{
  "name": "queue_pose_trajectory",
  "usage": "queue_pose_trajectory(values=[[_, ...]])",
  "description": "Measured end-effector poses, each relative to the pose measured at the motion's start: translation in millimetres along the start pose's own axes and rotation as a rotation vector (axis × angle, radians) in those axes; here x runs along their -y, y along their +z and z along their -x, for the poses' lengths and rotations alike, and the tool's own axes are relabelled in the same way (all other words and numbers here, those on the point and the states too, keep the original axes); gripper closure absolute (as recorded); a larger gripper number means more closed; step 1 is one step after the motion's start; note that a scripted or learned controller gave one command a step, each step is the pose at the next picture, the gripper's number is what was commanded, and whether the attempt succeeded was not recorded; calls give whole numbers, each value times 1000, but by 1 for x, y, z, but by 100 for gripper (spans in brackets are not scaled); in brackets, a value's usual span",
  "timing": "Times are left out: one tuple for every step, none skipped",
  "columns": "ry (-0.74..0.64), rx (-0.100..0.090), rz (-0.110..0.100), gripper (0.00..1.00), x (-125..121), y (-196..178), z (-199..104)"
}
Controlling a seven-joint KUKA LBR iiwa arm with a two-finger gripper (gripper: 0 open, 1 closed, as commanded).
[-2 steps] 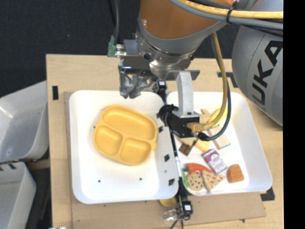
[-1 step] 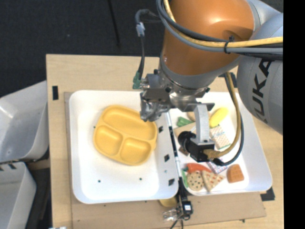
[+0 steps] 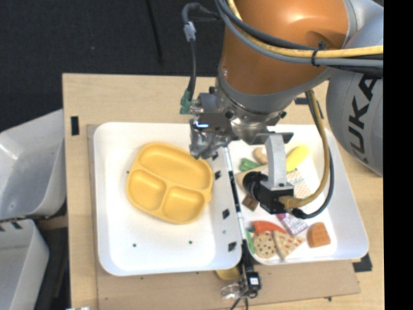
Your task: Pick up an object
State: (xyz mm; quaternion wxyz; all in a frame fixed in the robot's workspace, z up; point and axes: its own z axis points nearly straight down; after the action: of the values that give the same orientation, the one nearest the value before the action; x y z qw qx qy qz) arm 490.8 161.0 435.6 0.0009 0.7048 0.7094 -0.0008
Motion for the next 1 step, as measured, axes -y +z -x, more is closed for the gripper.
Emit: queue_pose_trajectory(values=[[-6,1,1,100,-1,-11,1]])
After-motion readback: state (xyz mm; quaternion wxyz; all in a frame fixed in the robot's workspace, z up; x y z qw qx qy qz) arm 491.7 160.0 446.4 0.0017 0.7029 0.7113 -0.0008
